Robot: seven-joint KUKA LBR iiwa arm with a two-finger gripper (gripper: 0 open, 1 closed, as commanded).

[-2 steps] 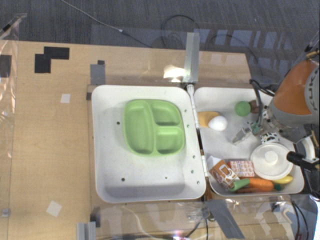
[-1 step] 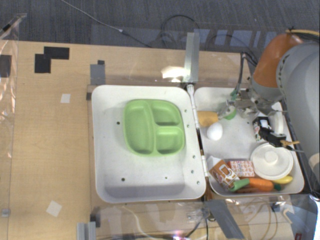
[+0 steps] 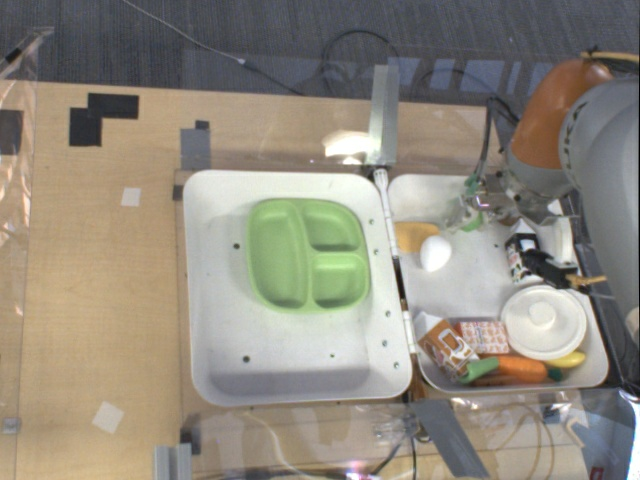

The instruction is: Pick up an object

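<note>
- The worktop is pale wood, with black tape marks near its far left corner and two white bins side by side on it.
- The arm comes in from the right, grey and bulky, with an orange band above the wrist, hanging over the far right corner of the right bin.
- The left bin holds one thing, a green tray with three compartments, lying flat a little beyond the middle.
- The right bin is crowded along its near and right sides.
- A white bowl sits near the right wall, upside down by the look of it.
- A snack box, orange and white, lies at the near edge, touching a carrot and something green beside it.
- A yellow piece, perhaps a banana, peeks out under the bowl's near rim.
- A small dark bottle lies just beyond the bowl.
- A white egg rests near the left wall, touching a yellow-orange object behind it.
- The gripper hangs over the far part of the right bin, near the egg but apart from it; I cannot tell how its jaws stand, the view there is too cluttered.
</note>
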